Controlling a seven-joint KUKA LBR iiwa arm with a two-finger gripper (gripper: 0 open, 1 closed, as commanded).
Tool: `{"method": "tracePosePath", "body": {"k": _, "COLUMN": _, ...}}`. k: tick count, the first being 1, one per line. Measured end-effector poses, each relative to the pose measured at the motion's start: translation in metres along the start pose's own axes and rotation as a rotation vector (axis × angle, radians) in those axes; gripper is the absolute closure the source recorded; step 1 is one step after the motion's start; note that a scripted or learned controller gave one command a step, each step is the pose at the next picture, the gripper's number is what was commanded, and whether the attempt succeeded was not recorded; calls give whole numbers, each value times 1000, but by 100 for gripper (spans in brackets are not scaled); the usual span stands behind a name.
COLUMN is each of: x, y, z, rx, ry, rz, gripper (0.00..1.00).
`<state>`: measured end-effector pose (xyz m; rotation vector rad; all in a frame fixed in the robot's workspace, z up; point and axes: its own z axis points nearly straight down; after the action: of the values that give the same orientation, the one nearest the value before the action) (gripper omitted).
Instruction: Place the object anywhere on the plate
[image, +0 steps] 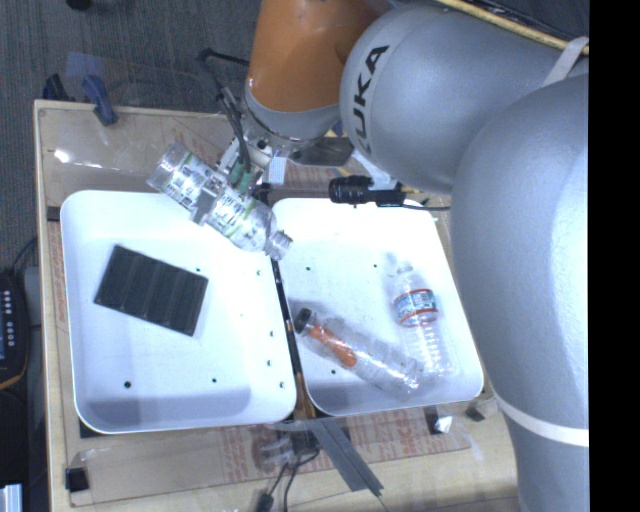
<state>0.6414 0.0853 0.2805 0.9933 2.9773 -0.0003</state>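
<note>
Camera view, looking down at a slant on a bench (60, 125) bearing two shallow white bins. A clear plastic bottle (215, 203) with a patterned label is seen tilted above the back rim between the bins, its capped end lowered toward the right bin (455, 300) and its base raised to the upper left. The bottle is held at mid-body by the gripper (243, 178), whose fingers appear closed narrowly against its sides, though the contact is partly hidden by the wrist. Above the gripper, the orange band (300, 50) of the grey arm (500, 110) is shown, the arm entering from the right.

A dark rectangular plate (152, 289) is laid flat in the left bin (80, 360), turned slightly askew and well apart from the held bottle. In the right bin, a second clear bottle (418, 315) with a red-and-white label is laid lengthwise near the right wall. Beside it, a transparent bottle with orange contents (350, 350) is laid diagonally, its far end touching or just beside the labelled one.
</note>
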Motion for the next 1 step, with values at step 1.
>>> {"method": "tracePosePath", "body": {"k": 1, "x": 72, "y": 73, "z": -9, "rx": 0, "ry": 1, "rz": 31, "gripper": 100}}
